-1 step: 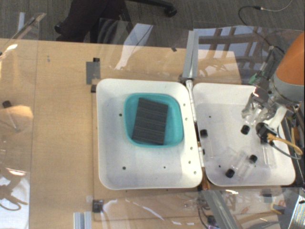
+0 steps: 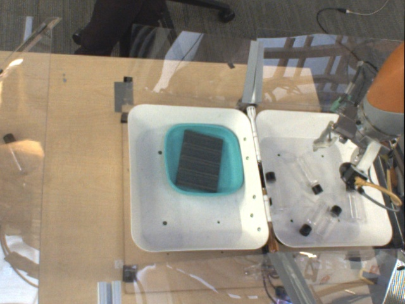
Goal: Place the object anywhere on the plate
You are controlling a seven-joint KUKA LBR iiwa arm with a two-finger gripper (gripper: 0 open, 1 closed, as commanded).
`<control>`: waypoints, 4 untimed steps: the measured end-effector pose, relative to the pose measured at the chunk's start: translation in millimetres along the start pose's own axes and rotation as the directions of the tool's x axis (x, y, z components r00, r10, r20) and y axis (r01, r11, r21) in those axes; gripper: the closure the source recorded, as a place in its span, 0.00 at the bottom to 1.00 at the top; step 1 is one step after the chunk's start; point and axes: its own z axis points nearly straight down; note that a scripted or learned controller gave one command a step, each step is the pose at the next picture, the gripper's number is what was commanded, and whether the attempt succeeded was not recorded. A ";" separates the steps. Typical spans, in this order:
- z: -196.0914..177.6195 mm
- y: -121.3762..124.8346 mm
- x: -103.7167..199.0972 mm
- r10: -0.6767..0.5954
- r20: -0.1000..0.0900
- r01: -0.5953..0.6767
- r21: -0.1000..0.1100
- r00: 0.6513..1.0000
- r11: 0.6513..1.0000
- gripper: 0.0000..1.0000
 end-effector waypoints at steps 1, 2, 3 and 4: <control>18.9 -41.5 -54.5 0.034 0.001 -0.034 0.004 0.999 0.999 0.00; -42.7 -42.3 -77.6 -0.191 0.000 0.191 -0.003 0.982 0.982 0.00; -58.4 -21.1 -69.0 -0.315 0.001 0.315 -0.002 0.949 0.949 0.00; -97.0 -27.4 -75.5 -0.272 0.002 0.272 -0.005 0.962 0.962 0.00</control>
